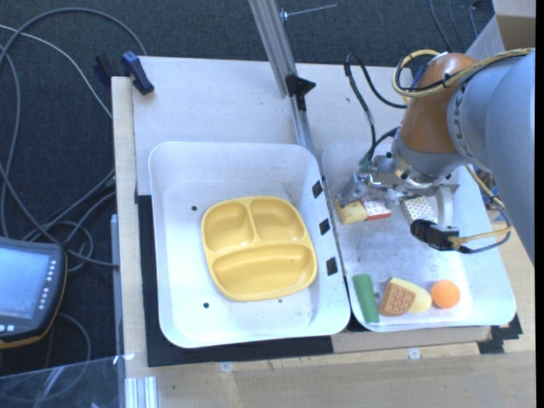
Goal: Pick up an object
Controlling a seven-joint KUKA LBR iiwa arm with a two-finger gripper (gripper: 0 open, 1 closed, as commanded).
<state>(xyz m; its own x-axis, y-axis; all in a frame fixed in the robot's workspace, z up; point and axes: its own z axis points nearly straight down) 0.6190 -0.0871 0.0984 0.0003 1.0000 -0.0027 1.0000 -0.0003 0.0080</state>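
Observation:
My gripper point(379, 187) hangs low over the back left part of the right bin point(399, 245), under the grey arm with its orange band point(433, 100). Directly below and left of it lie a pale yellow block point(352, 212) and a small red and white piece point(379, 210), close to the gripper's tip; contact cannot be made out. A white checkered piece point(418, 207) lies just right of them. Along the bin's front edge sit a green cylinder point(365, 297), a waffle-patterned toast point(402, 297) and an orange ball point(445, 293).
The left bin point(170, 228) holds a yellow divided plate point(257, 248). A metal pole point(276, 36) slants up from between the bins. Black cables loop around the arm, and a black plug point(431, 233) hangs over the right bin's middle.

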